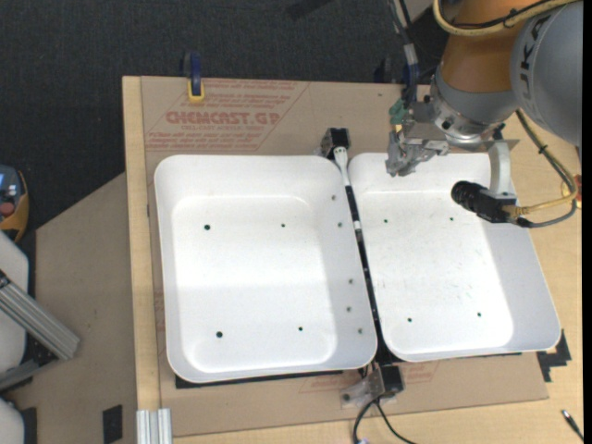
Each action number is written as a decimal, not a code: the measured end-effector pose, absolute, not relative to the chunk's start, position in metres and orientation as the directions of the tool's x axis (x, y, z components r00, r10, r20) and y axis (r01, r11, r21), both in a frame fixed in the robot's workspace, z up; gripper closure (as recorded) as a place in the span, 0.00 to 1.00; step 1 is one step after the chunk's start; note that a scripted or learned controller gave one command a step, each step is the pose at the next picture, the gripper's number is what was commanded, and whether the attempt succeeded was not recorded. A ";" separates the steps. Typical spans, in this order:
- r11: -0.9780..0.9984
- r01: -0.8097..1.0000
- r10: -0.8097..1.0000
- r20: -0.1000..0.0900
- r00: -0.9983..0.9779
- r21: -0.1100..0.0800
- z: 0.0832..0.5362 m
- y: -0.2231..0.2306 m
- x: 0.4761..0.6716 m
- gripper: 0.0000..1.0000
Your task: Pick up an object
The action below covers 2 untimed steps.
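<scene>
Hovering over the far edge of the right bin (518,276), my hand (404,162) hung near that bin's far left corner, pointed down at the white floor. Whether it was open or closed I could not tell from this angle, since its tip was small and dark against the rim. My grey arm (555,44) came in from the right, with the orange band (495,12) sitting just above the wrist. A black, rounded piece (476,199) jutted out over the right bin beside a white bracket (500,169), with a cable (550,209) trailing off toward the right.

As for something to pick up, I could not make out any loose thing in either bin; both floors showed just a few small dark dots. The left bin (185,248) lay just beside the right one, their rims touching along a dark strip (356,239) down the middle. Both bins rested on a brown board (240,109) on the desk, with a blue clamp (194,74) gripping the board's far edge.
</scene>
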State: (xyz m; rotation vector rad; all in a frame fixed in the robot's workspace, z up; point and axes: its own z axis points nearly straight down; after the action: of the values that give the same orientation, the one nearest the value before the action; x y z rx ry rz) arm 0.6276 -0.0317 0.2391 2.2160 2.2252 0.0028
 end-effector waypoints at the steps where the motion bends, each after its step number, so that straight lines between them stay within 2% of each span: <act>1: 0.007 1.000 1.000 0.002 -0.008 0.020 0.384 0.023 0.641 1.00; 2: 0.001 1.000 1.000 0.000 -0.001 -0.002 0.302 0.043 0.666 1.00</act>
State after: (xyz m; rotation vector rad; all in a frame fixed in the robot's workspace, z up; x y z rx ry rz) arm 0.6659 0.0429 0.3015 2.2212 2.2240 -0.0017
